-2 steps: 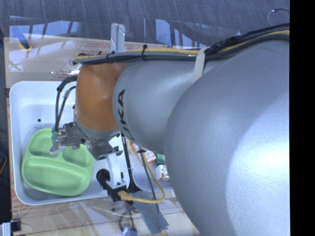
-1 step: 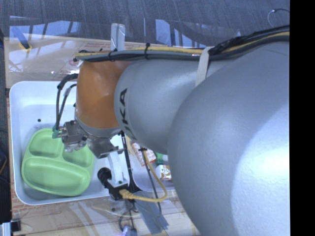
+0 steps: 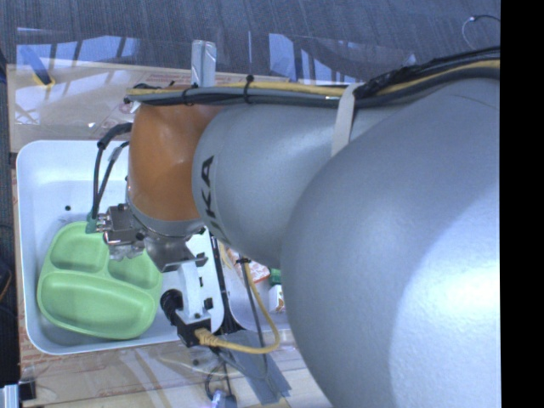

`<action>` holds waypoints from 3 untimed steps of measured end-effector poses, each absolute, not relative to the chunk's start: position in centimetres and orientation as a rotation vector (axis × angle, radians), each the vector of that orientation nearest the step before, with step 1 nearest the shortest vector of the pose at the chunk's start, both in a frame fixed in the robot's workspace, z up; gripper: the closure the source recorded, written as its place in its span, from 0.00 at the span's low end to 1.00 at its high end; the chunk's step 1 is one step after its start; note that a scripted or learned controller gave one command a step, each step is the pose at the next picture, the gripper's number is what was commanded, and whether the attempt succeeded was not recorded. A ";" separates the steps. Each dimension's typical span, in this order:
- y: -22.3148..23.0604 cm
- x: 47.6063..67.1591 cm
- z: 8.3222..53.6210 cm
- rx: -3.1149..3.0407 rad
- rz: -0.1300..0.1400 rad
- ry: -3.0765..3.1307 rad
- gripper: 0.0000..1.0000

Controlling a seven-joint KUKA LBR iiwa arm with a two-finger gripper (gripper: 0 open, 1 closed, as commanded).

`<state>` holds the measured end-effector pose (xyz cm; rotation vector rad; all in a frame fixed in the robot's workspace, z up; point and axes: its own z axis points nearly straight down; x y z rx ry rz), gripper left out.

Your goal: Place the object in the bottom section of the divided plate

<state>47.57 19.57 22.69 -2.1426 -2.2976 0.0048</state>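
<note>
A light green divided plate (image 3: 93, 291) lies in the left white bin (image 3: 38, 185), toward its near side. Its large bottom section (image 3: 98, 306) faces the front, with two smaller sections (image 3: 75, 249) behind it. The arm's orange band and wrist (image 3: 166, 172) hang over the plate's right side, and the grey arm body covers most of the right half of the view. The wrist hardware (image 3: 127, 232) sits just above the plate's upper right section. The gripper's tips are hidden under the wrist. A small object with orange and white (image 3: 274, 289) peeks out beneath the arm in the right bin.
A yellow cable (image 3: 242, 342) loops below the wrist near the divider between the bins. Black cables (image 3: 255, 92) run along the top of the arm. The left bin's far half (image 3: 59, 172) is bare white floor.
</note>
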 end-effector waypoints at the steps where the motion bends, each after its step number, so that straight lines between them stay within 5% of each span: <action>1: 6.9 47.6 20.6 -1.813 0.005 -2.562 1.00; 2: 15.9 47.5 16.9 -1.706 0.008 -2.632 1.00; 3: 20.3 47.6 31.0 -1.662 0.000 -2.665 1.00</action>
